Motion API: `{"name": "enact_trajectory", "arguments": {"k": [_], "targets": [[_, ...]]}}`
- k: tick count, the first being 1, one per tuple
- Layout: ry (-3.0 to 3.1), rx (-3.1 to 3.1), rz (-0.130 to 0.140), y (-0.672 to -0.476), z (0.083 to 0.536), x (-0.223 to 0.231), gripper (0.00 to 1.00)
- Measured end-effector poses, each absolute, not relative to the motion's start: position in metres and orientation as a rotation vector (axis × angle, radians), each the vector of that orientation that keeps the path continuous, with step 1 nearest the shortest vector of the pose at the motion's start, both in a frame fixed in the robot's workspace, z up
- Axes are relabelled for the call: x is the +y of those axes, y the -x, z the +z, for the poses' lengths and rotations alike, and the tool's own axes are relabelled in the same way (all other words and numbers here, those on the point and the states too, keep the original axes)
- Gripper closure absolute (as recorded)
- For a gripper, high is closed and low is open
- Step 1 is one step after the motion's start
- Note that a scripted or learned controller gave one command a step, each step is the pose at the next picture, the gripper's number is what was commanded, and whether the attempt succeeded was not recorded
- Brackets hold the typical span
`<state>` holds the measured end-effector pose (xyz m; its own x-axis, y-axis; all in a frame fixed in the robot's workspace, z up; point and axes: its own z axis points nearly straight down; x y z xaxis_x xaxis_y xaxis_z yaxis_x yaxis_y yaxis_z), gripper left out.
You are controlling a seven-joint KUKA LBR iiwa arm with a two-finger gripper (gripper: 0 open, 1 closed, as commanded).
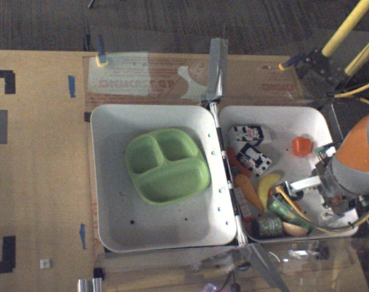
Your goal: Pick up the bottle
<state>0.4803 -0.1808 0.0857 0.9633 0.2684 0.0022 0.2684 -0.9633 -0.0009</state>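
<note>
Closest to the camera, at the front edge of the right bin point(321, 119), you see a dark green can point(268, 225) with a tan object point(295, 229) touching it on the right. Just behind them lies the bottle point(284, 209), dark green and tilted on its side, under a loop of yellow cable point(294, 204). A banana point(267, 187) and an orange carrot-like piece point(249, 191) lie just beside it, toward the divider. Farther back you find two black-and-white cartons point(254, 157) and, well apart from them, a small orange cup point(301, 145). The gripper point(312, 186) hangs over the right bin, just to the right of the bottle and above it. You cannot tell whether the pincer is released or clenched, and nothing shows in its grasp. The arm point(355, 163) reaches in from the right, with the orange band at the frame's edge. In the left bin point(111, 181) a green divided plate point(167, 166) sits near the middle.
</note>
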Motion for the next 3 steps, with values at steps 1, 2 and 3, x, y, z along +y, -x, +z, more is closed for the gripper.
{"name": "enact_trajectory", "arguments": {"k": [1,2,3], "targets": [[3.124,-0.318,0.005,-0.479,0.116,-0.211,0.00],[3.127,-0.317,0.000,-0.479,0.085,-0.183,0.00],[3.123,-0.318,0.004,-0.496,0.182,-0.220,0.00]]}}
